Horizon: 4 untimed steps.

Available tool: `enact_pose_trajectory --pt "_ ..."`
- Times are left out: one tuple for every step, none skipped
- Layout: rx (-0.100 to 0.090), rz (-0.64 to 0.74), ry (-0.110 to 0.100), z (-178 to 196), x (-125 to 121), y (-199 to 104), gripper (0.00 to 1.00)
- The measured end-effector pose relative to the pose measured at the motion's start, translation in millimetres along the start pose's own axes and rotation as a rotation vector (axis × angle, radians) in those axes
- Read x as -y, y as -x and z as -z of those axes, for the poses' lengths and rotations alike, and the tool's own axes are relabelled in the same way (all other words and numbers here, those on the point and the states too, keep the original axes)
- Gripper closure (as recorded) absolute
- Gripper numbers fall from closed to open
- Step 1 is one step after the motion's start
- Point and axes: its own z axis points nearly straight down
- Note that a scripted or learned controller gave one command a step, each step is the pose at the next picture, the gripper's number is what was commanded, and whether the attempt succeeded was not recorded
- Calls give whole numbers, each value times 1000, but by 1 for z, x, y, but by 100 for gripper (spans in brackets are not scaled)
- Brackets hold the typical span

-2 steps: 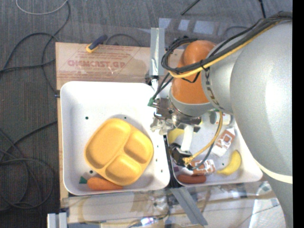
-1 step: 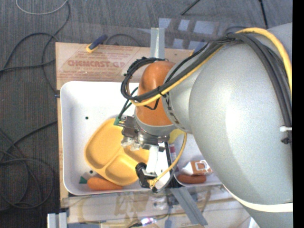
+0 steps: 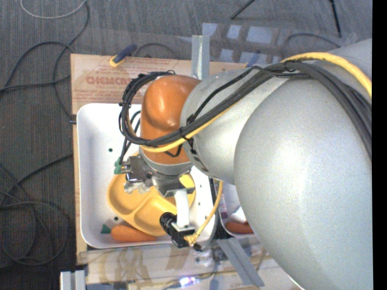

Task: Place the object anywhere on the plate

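A yellow plate (image 3: 134,207) lies in the near part of the left white bin (image 3: 91,162), mostly hidden under the arm. An orange carrot-like object (image 3: 130,234) with a green end lies at the bin's near edge, just in front of the plate and touching its rim. The arm's orange band (image 3: 166,110) and grey wrist hang over the bin's middle. The gripper (image 3: 142,177) points down over the plate's far side, and the wrist hides what is under it.
A small green object (image 3: 117,165) peeks out left of the wrist. The right bin (image 3: 233,225) shows a red-orange item at its near left corner. The huge grey arm body covers the right half. Cables lie on the carpet to the left.
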Motion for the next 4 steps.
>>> enact_pose_trajectory --pt "1 0 -6 7 1 0 100" --pt "2 298 3 8 -45 -13 100" --pt "3 338 4 141 -1 5 100" --pt "-1 521 1 25 -2 -10 100"
